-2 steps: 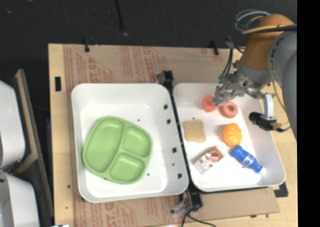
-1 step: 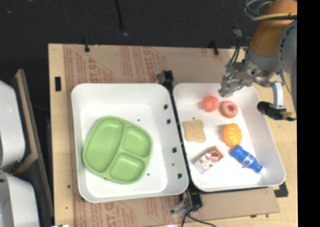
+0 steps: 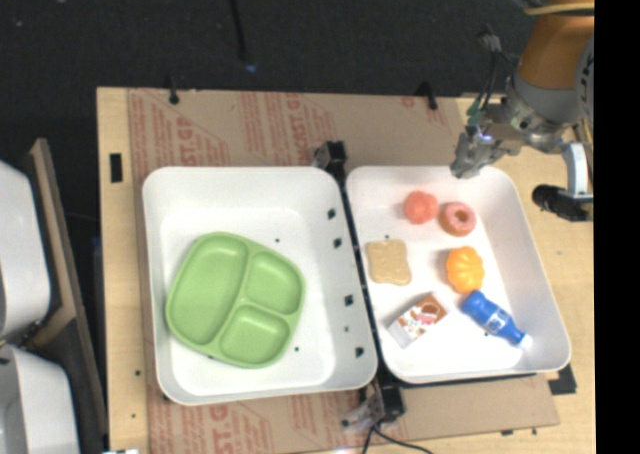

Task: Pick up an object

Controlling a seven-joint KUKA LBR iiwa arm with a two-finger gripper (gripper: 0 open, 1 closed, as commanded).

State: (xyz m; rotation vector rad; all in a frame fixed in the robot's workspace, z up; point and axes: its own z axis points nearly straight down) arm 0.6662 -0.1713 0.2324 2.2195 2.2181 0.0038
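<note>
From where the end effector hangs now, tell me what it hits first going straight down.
Probably the right bin's bare white floor near its far rim. The end effector points down, short of the pink ball; depth is uncertain.

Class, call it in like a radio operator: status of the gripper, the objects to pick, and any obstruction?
Gripper above right bin's far rim, nothing visibly held. Pink ball and pink ring doughnut nearest. Nothing in the way.
</note>
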